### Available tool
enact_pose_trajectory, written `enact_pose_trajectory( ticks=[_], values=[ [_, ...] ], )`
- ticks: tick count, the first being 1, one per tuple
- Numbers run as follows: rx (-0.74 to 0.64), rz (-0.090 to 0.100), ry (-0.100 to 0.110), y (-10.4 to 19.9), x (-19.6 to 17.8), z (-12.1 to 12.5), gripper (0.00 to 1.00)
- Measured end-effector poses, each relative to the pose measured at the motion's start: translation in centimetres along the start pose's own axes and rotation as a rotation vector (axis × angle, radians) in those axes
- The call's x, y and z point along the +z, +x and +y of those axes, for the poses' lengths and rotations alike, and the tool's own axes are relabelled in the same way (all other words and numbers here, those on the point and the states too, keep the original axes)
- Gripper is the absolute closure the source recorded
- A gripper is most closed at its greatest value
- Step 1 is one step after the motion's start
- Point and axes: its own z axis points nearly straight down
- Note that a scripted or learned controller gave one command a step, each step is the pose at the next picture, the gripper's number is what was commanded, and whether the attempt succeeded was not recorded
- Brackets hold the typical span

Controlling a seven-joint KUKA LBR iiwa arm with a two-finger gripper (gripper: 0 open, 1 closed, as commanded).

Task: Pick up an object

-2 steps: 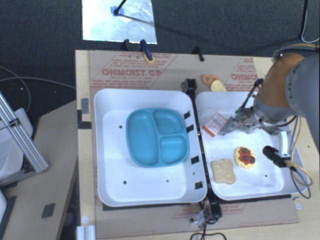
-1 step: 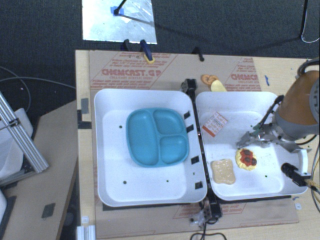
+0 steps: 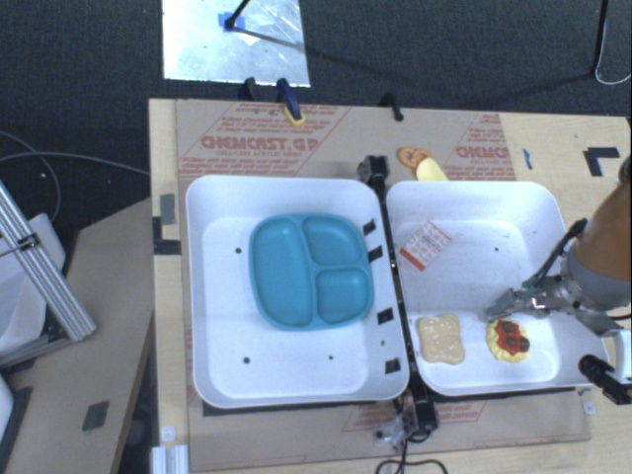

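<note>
Two bins sit on your table: the left bin (image 3: 212, 294) carries a blue divided plate (image 3: 310, 270); the right bin (image 3: 474, 200) holds a red-and-white packet (image 3: 425, 244), a pale toast-like piece (image 3: 440, 338) and a small toy pizza (image 3: 508, 340) at its front. Your jaws (image 3: 517, 305) hover just above the pizza, apparently spread and holding nothing. It looks light, rigid and flat, so pinch across its rim. Much of the arm is cut off at right.

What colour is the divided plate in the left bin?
Light blue all over; the divided plate shows plainly in the camera view, lying in the left bin.
</note>
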Motion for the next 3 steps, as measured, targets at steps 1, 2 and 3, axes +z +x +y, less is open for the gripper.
enact_pose_trajectory(
  ticks=[1,2,3],
  values=[
    [-0.002,-0.003,0.008,2.4,0.2,3.1,0.0],
    [-0.008,0.003,0.007,6.8,0.4,10.0,0.0],
    [-0.006,0.001,0.003,6.5,-0.8,10.0,1.0]
  ],
)
